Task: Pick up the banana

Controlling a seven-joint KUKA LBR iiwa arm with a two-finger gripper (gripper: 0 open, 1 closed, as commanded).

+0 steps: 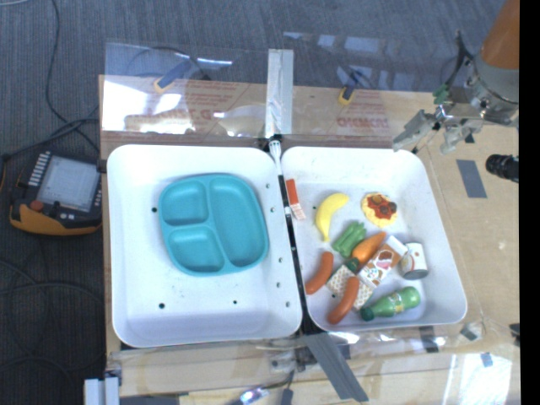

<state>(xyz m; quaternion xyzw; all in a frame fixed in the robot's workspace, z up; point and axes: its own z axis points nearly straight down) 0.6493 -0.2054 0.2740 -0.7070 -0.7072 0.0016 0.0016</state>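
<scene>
While the banana [330,213] lies binned, the arm [498,49] hovers upper right.

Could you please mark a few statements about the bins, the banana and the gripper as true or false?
1. The banana lies in the right bin. True.
2. The blue divided plate sits in the right bin. False: it sits in the left bin.
3. The gripper is closed around the banana. False: it hangs above the right bin's far right corner, well apart from the banana.
4. The green bottle lies near the right bin's near edge. True.
5. The banana rests on the blue divided plate. False: it lies on the right bin's floor, beside other toy food.
</scene>
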